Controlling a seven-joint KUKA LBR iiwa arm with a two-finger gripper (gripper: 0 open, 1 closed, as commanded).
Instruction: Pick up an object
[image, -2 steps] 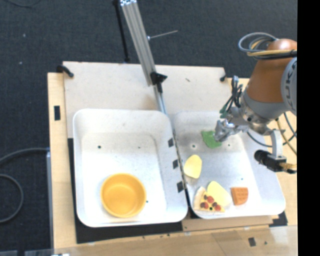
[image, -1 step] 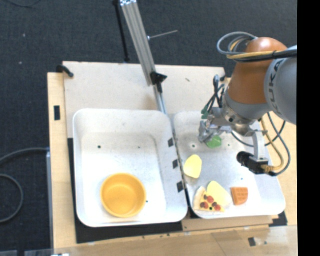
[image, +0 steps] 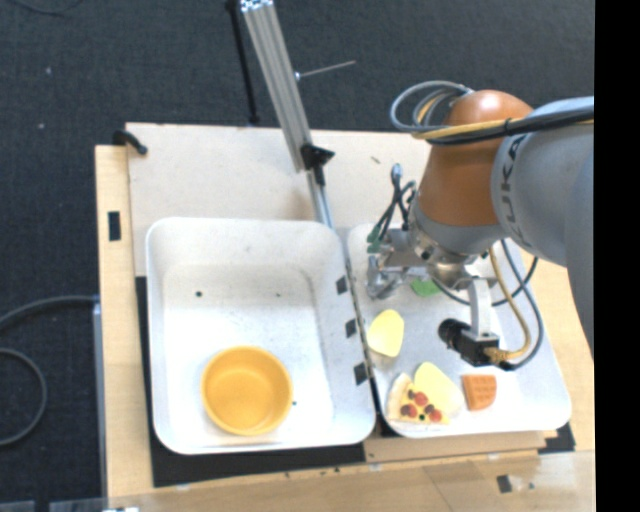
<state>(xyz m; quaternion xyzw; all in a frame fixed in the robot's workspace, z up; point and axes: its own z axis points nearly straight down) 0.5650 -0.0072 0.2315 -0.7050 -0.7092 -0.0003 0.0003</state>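
The grey arm with its orange band reaches in from the right and sets the hand (image: 381, 283) low in the right-hand shallow white bin (image: 532, 392), close to that bin's left wall. From this slant I cannot tell whether the hand is open or closed, and nothing is seen held in it.

Just below the hand lies a pale yellow rounded flat piece (image: 386, 333). A small green thing (image: 424, 289) peeks out beside the hand, mostly hidden by the wrist. Nearer the bin's front edge lie a pale yellow wedge with red spots on a white base (image: 424, 396) and, just to its right, a small orange ridged block (image: 479, 391).

The left-hand shallow white bin (image: 235, 275) holds a round yellow plastic bowl (image: 246, 389) upright near its front. Both bins sit side by side on the pale board surface (image: 205, 170).
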